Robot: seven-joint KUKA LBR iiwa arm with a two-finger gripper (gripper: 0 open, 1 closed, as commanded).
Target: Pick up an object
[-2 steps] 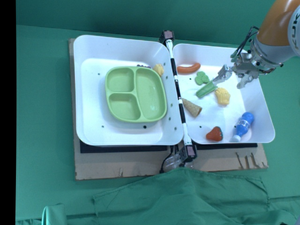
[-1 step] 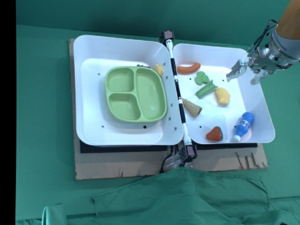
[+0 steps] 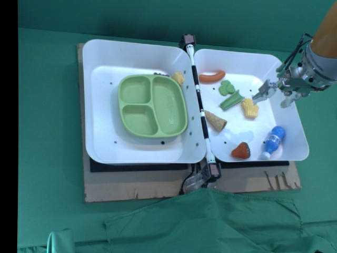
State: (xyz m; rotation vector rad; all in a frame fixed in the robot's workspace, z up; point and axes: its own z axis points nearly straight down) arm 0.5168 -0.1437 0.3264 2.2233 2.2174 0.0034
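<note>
Presently, progress: nothing lifted yet; the grasp and the raise are both left
End effector [image 3: 275, 93]: right of frame, over the right bin [image 3: 295, 152], prongs spread and bare
Nearest object: yellow corn toy [image 3: 249, 108], lying on the bin floor just left of the prongs
Hard to make out: small yellow piece [image 3: 179, 78] beside the green plate [image 3: 152, 105]; the arm is cut off at the frame's right edge

Green cloth [image 3: 47, 115] covering the whole bench, bunching into folds at the front, brown cardboard sheet [image 3: 131, 191] lying flat on top.
</note>
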